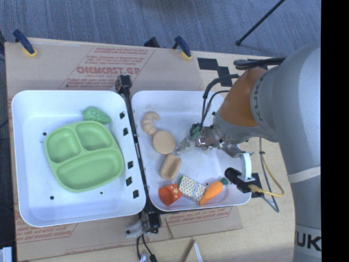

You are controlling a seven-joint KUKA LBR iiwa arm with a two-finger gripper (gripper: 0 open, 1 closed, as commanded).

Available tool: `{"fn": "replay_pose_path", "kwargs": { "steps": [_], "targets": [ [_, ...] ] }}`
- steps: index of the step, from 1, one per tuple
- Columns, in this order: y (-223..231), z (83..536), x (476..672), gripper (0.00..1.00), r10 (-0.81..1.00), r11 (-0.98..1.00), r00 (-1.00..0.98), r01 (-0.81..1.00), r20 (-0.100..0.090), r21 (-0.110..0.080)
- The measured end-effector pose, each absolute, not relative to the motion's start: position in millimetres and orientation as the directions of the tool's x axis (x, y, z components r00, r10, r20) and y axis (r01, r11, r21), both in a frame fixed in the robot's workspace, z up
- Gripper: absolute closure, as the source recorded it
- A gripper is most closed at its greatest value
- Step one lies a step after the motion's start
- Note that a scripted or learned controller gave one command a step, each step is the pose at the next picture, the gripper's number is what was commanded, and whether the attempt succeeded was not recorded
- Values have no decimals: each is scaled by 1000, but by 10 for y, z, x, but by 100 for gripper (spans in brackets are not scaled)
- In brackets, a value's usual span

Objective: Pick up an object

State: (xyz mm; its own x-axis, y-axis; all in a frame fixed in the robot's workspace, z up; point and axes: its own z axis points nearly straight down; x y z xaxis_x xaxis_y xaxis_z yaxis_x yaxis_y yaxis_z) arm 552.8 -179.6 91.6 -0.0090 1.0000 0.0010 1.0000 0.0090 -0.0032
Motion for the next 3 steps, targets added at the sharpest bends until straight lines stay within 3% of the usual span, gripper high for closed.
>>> {"fn": "replay_pose_path", "kwargs": {
  "steps": [1, 2, 3],
  "targets": [
    [-2101, 920, 6334, 0, 1000, 7, -7, 1000, 1, -2],
    [-1339, 911, 5628, 0, 1000, 9, -9, 1000, 2, -5],
    [-1565, 917, 6073, 0, 1000, 7, -7, 1000, 1, -3]
  ]
}}
